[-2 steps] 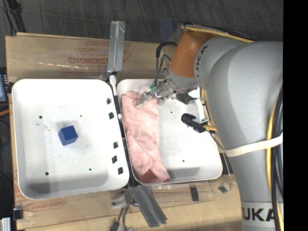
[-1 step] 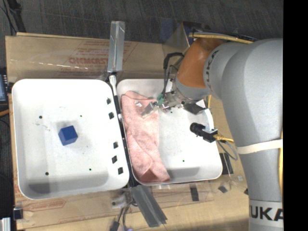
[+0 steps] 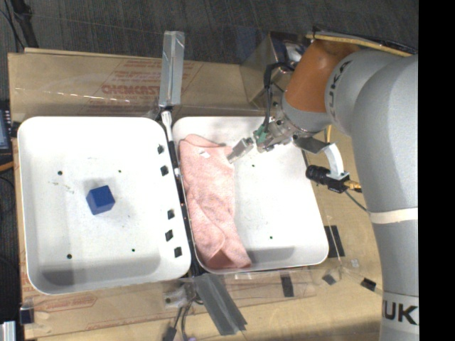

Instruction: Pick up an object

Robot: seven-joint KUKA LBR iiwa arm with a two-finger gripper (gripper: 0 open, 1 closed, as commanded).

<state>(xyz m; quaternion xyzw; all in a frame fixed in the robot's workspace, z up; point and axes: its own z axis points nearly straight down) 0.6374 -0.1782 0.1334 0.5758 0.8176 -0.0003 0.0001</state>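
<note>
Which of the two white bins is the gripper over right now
The right bin, the one with the pink towel lying along its left side. The gripper hangs above its upper part, beside the towel. The left bin holds a blue cube.

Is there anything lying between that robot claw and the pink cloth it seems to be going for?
Nothing visible. The gripper hangs over the right bin, right beside the top edge of the pink cloth, with bare white bin floor around it. The blue cube sits apart in the left bin.
</note>
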